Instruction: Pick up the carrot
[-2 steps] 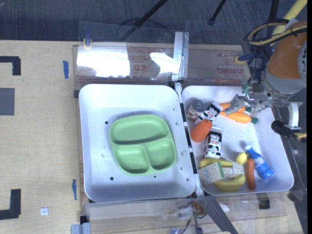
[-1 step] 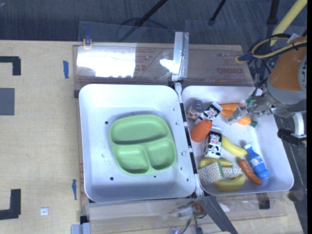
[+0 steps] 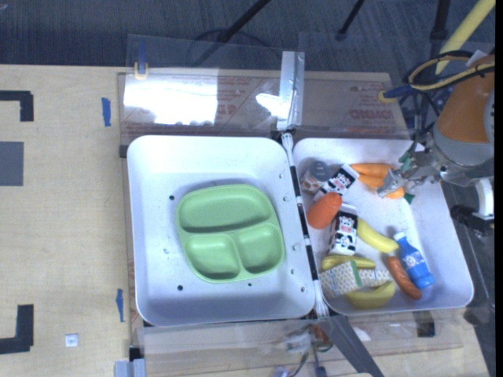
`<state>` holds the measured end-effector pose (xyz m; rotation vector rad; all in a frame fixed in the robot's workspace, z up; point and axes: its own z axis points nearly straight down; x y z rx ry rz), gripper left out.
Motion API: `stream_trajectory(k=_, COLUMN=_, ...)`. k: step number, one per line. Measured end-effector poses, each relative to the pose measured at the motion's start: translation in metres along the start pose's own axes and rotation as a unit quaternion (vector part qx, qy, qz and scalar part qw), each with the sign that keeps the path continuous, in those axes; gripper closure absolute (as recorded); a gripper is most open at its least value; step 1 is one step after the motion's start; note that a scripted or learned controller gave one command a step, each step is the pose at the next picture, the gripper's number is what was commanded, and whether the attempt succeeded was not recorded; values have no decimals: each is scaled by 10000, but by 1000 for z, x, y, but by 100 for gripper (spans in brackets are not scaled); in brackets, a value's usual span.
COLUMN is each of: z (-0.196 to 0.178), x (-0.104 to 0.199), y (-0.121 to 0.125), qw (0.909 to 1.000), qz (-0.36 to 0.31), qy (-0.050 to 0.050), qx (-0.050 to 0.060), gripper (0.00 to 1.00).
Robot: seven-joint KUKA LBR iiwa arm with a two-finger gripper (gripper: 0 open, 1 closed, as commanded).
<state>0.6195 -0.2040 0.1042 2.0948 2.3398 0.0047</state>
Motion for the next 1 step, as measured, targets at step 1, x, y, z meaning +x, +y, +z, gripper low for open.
stream_trajectory(k=1, z=-87, x=38, y=46, qw=9993, qz=366, qy=-6, qx=16, gripper=100)
